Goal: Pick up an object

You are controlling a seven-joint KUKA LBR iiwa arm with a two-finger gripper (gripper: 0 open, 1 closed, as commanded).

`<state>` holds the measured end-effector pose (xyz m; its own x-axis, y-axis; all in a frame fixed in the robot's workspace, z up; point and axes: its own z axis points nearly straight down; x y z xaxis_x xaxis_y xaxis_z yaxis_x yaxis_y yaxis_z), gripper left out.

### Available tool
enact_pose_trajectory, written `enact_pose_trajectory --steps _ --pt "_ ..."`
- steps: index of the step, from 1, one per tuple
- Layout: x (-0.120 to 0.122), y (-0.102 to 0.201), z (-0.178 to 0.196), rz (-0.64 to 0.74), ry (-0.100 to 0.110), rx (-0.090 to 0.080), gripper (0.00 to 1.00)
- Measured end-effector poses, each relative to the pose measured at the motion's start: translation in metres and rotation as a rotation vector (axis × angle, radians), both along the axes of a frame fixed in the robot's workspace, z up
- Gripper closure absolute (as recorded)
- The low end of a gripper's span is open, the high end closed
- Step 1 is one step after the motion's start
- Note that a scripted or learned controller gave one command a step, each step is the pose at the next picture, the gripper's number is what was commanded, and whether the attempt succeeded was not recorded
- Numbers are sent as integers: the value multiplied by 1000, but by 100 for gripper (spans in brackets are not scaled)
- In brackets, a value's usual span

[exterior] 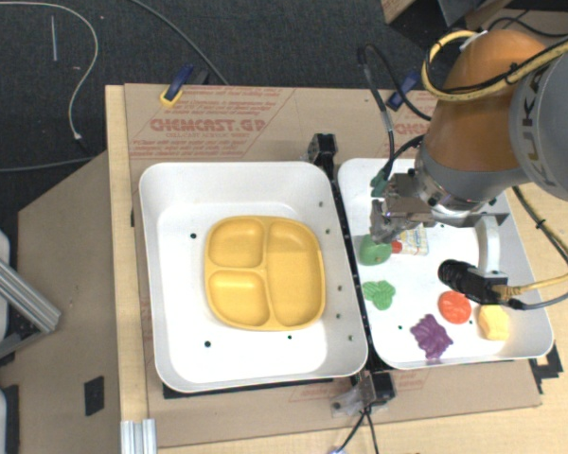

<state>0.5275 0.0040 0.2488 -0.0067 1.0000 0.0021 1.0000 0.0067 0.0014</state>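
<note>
My gripper (388, 233) hangs low over the left part of the right bin (525, 343). Its tip is right above a green toy (372, 252) that lies against the bin's left wall. A small pale patterned piece (415, 243) lies just right of the tip. Further forward in the same bin sit a second green toy (380, 294), a purple bunch (431, 337), an orange-red round toy (454, 306) and a yellow toy (493, 323). Whether anything is between the fingers is hidden by the wrist.
The left bin (170, 253) holds a yellow divided plate (265, 272) at its middle. A ridge with black clamps (322, 148) separates the two bins. The grey and orange arm (483, 102) covers the back right of the right bin.
</note>
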Motion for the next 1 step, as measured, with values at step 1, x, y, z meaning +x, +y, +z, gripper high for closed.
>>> enact_pose_trajectory --steps 1 --pt "17 54 -7 0 0 0 100"
